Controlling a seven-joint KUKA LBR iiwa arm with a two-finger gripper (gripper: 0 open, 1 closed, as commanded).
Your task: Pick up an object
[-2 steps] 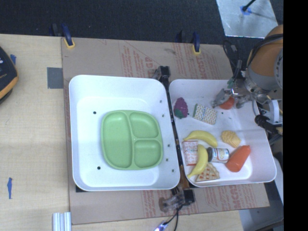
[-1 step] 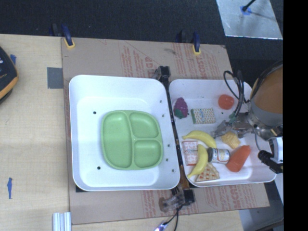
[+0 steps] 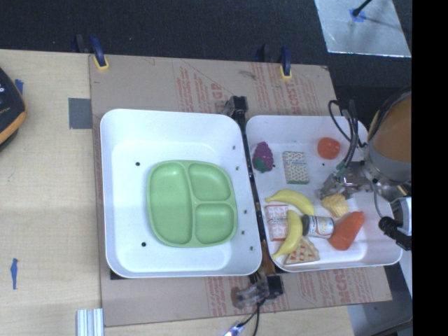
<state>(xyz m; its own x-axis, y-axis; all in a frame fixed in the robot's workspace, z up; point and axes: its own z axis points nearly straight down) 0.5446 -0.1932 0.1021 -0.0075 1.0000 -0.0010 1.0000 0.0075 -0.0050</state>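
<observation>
The right bin (image 3: pixel 276 128) holds several small items: purple grapes (image 3: pixel 262 156), a patterned green-white block (image 3: pixel 295 166), a red tomato (image 3: pixel 328 148), two bananas (image 3: pixel 291 200), a yellow corn piece (image 3: pixel 336 204), a small bottle (image 3: pixel 318 225), an orange carrot (image 3: pixel 347 230), a pizza slice (image 3: pixel 302 252) and a small red-white box (image 3: pixel 274 221). My gripper (image 3: pixel 339 186) reaches in from the right and hangs low, just above the corn piece and right of the bananas. Nothing can be seen held in it.
The left bin (image 3: pixel 122 135) carries a green divided plate (image 3: pixel 190 203). Cables loop above the wrist (image 3: pixel 348 128) near the right bin's far right side. A black-orange device (image 3: pixel 8 107) lies at the bench's left edge.
</observation>
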